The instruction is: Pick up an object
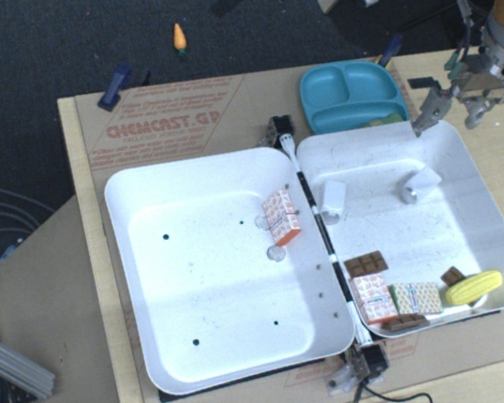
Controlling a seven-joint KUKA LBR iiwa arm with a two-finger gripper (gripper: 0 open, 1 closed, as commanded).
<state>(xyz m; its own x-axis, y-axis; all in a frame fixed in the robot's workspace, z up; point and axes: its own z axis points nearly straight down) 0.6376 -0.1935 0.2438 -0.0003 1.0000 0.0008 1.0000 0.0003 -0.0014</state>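
Yellow corn [474, 287], cartons [396, 299], chocolate [366, 264]

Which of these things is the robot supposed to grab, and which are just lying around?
For the job:
gripper
small carton in the left bin
carton, patterned box, yellow corn, chocolate bar in the right bin

Just lying about:
teal tray
blue clip
tiny carrot

left bin [147, 260] floor mostly open; small carton [281, 217] near its right wall the sole obstacle. right bin [476, 179]: items crowd the near edge, yellow corn [474, 287], cartons [395, 298], chocolate bar [365, 264]; far half freer.
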